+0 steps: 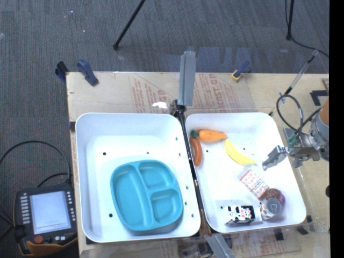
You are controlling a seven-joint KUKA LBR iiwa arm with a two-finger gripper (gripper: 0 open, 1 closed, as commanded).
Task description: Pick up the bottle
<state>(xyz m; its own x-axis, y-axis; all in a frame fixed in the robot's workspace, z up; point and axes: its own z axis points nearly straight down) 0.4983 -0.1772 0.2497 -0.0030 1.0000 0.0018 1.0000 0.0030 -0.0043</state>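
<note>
Approach step: gripper [277, 157] over right bin [269, 121] right side, fingers state can't tell (blurred). Bottle [271, 204] lies near-right corner, beside packet [252, 180]. Next: move nearer, descend over bottle.

Grey carpet floor [54, 26], plywood bench [123, 90]

The arm [325, 127] runs off the right edge; the bottle's [272, 203] label is unreadable.

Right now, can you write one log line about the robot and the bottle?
task: pick up bottle | gripper: over right bin, holding nothing | bottle: lying in bin's near right corner | status: not picked
</note>
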